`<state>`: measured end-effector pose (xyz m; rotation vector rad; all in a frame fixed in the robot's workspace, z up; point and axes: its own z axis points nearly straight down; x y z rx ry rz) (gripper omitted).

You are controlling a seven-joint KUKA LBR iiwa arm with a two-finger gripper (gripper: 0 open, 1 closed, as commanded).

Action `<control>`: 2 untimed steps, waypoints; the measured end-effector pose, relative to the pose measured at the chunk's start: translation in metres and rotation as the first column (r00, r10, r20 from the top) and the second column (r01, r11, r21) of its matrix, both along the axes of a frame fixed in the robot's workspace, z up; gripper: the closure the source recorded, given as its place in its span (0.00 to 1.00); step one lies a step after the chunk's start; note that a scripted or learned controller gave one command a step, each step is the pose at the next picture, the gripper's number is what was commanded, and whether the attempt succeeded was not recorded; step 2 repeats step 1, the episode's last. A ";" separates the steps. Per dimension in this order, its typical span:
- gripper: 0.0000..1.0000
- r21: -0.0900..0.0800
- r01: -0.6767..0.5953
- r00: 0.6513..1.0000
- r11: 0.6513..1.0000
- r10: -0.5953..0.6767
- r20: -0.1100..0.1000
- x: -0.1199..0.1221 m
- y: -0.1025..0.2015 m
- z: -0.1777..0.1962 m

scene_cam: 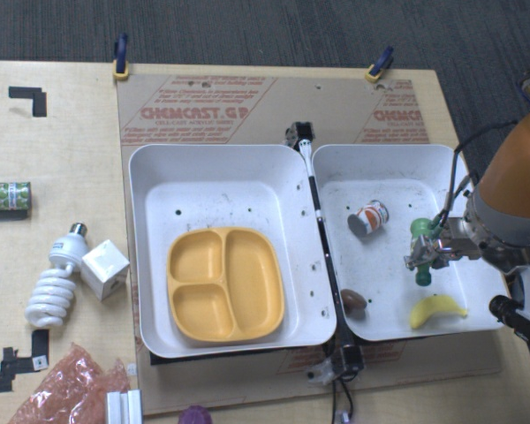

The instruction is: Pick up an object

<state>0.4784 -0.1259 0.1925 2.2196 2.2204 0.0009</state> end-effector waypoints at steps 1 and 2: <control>1.00 0.000 -0.001 1.000 1.000 0.001 0.002 0.005 0.022 0.017; 1.00 0.000 -0.001 1.000 1.000 0.001 0.002 0.005 0.022 0.017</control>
